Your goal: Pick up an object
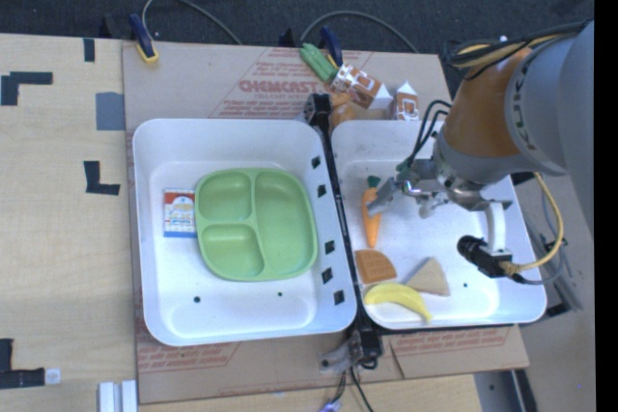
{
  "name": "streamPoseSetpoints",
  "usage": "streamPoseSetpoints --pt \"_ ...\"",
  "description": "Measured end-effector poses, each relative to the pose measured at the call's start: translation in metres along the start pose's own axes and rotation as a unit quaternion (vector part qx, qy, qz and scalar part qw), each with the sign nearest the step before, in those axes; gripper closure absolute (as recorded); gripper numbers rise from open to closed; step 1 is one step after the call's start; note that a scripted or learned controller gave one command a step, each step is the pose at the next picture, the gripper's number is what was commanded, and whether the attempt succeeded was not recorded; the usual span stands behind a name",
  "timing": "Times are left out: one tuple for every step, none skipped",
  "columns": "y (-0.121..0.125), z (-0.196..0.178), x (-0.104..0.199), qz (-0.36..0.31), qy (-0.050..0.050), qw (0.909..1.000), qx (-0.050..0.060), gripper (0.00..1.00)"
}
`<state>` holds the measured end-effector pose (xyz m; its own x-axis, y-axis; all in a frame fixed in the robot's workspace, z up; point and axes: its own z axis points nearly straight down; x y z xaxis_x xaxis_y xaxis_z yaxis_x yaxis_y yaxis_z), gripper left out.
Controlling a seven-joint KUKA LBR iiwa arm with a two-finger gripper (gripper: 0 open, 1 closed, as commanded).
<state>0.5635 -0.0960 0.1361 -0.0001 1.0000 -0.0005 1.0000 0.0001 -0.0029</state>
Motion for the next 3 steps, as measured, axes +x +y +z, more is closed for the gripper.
streamPoseSetpoints --pt "0.035 0.05 0.001 -0.001 0.0 1.0 -0.003 0.0" --pt "0.036 0.04 0.0 -0.001 -0.001 1.0 -0.003 1.0" --pt "0.018 -0.048 0.065 -0.001 0.0 1.0 -0.001 1.0"
